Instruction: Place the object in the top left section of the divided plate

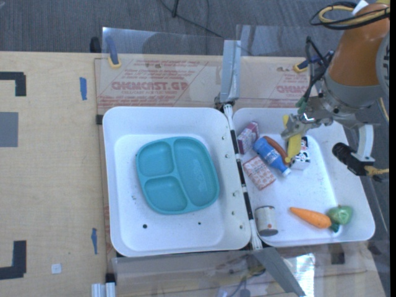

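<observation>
Hovering low over the far side of the right bin, the tool hangs just above the clutter, and from where I stand I cannot tell how it is set; nothing shows in its grip.

Taking the teal divided plate as the landmark: it lies flat in the middle of the left bin, all three sections bare, so the top left section is free to receive something. A raised ridge where the two bins meet runs just right of the plate. Beyond that ridge, well right of the plate, the objects crowd together: a small pink carton, a red-patterned packet, a blue bottle and a yellow item directly under the tool. That one seems the likely pick, though I cannot be sure. Further right and nearer me lie a small can and a toy carrot.
</observation>
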